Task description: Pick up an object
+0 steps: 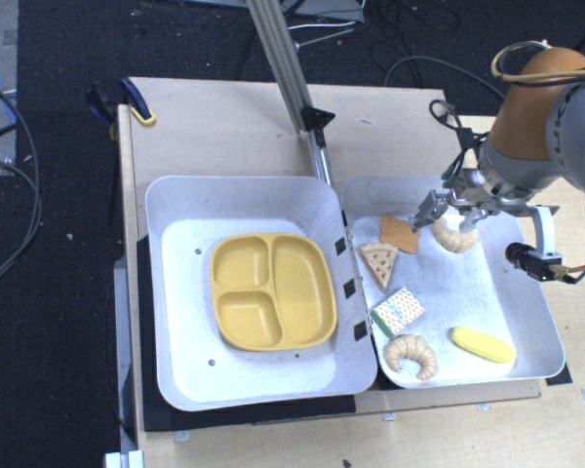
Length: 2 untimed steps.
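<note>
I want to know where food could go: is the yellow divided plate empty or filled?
Empty. All three compartments of the yellow plate show bare yellow bottoms; the food pieces, such as the croissant, lie in the right bin.

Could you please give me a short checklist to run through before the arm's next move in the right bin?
1. End effector over right white bin: ok.
2. Pale rounded bun-like toy directly below it: ok.
3. Toy seen between the fingers: cannot tell.
4. Orange-brown flat square piece apart from the bun: ok.
5. Yellow three-compartment plastic tray out of the way in left bin: ok.
</note>
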Tool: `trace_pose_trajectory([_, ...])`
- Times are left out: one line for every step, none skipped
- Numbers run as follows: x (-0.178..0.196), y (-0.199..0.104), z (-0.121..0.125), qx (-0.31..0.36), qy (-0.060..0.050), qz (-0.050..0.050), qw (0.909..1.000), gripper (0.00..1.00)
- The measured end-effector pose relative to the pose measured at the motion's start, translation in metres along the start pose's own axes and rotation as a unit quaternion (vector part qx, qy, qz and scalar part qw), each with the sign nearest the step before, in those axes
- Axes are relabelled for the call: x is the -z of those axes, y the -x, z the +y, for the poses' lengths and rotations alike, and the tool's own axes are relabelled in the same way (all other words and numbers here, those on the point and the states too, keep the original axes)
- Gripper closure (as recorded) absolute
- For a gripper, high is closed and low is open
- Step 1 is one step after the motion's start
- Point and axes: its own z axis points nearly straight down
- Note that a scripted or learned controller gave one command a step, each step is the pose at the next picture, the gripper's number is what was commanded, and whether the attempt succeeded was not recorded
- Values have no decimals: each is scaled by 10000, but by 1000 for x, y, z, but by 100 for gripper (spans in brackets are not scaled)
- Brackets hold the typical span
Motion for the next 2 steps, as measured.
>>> trace_pose_trajectory([-53, -1, -1, -8, -2, 2, 10000, 0])
trace_pose_trajectory([-39, -1, 1, -6, 34, -11, 10000, 100])
